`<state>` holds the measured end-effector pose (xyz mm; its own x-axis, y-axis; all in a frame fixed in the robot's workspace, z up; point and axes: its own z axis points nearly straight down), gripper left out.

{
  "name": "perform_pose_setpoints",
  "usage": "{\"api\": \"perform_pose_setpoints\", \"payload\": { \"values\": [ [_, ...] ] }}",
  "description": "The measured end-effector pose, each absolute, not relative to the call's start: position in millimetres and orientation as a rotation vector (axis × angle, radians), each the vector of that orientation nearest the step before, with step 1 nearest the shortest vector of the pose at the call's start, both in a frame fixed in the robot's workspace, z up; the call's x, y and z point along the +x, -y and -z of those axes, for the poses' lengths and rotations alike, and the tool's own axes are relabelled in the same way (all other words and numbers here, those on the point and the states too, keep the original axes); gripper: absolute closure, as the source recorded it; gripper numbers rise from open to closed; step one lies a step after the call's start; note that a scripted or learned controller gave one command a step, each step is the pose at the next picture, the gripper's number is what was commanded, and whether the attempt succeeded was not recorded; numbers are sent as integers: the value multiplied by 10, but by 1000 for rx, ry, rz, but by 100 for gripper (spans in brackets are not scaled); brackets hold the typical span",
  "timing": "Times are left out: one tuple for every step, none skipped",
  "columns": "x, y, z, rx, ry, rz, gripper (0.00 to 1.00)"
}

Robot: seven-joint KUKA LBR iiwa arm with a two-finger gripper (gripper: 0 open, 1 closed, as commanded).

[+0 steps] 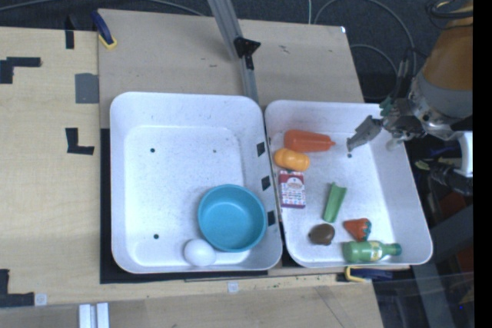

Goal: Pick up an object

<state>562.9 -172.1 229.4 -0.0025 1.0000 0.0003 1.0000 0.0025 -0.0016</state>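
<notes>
Approaching: the gripper (355, 142) is poised over the right bin (400, 188) at its 1 o'clock corner, nothing seen held; whether released or clenched cannot be told. Nearest candidate, a carrot (309, 140), is lodged at 11 o'clock; descent and alignment are judged required next.

The robot's grey metal arm (450, 92) carries a broad orange band above its wrist; dark cables loop beside it, and a slim grey two-finger tool (352, 144) tapers to thin dark tips.
</notes>
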Motion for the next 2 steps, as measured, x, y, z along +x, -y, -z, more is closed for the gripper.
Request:
{"api": "perform_pose_setpoints", "payload": {
  "values": [
    [5629,1722,-2295,-2218,2223,-1,0],
    [5529,1728,-1702,-2216,2219,-7,0]
  ]
}}
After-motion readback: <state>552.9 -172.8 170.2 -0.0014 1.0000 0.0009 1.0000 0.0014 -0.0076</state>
